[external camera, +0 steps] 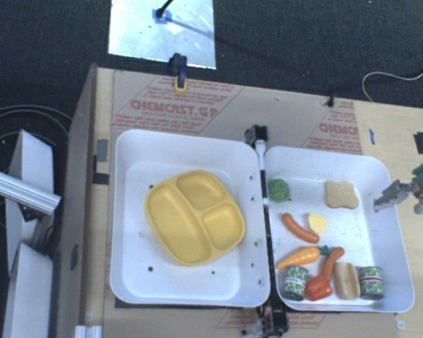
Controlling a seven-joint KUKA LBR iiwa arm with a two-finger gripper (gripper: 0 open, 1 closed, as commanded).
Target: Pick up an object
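A glossy yellow three-compartment plate [195, 216] lies in the left bin [134, 165]. Small plastic toy foods crowd the right bin [377, 172], toward the desk's front edge. The hand [408, 193] hovers at that bin's right rim; whether it is open or closed I cannot tell.

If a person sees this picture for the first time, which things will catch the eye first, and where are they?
The big yellow divided plate stands out first, lying alone in the left bin. Next comes the cluster of colourful toy food in the right bin, such as the orange carrot and the green broccoli. The gripper hangs at the right bin's right edge.
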